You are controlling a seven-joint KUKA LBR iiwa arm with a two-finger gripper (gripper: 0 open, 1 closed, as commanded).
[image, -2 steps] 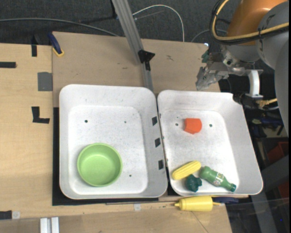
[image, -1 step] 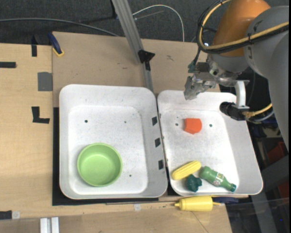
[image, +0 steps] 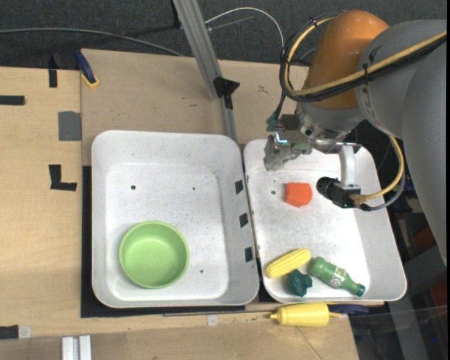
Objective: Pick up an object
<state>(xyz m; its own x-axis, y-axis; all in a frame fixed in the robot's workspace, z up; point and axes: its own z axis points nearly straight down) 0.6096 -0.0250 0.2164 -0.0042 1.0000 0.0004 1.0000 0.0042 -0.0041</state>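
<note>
You have 2 white bins side by side on the counter [image: 30, 223]. Your claw [image: 279, 156] hangs over the far left corner of the right bin [image: 375, 276]; you cannot tell its state from here. An orange block [image: 299, 193] lies just beside it, apart. Near the bin's front edge sit a yellow corn cob [image: 287, 262], a green bottle [image: 336, 275] and a dark green piece [image: 298, 282]. The left bin [image: 165, 163] holds a green bowl [image: 154, 254]
</note>
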